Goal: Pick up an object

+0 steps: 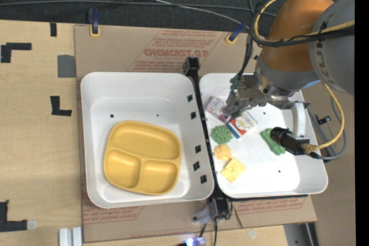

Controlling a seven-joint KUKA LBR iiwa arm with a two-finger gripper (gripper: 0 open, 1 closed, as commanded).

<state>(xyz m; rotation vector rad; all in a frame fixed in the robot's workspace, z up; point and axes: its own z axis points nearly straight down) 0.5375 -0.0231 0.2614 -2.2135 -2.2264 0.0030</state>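
Two white bins stand side by side on the surface (34, 147). The left bin (92, 89) holds a yellow divided tray (142, 156) in its lower half, and bare floor shows above the tray. In the right bin (288, 181), open floor lies toward the lower right. The objects crowd the left side near the shared rim: a patterned card (214, 105), a striped packet (244, 122), a green ball (221, 134), an orange lump (222, 151) and a yellow block (233, 170). The pincer (233, 110) hangs over the card and packet; how wide it stands cannot be told. A green piece (270, 139) at centre right is partly covered. The arm (300, 26) hides that bin's upper right corner. Brown cardboard (161, 49) underlies both bins, and black tape marks (57, 105) dot the surface at left.
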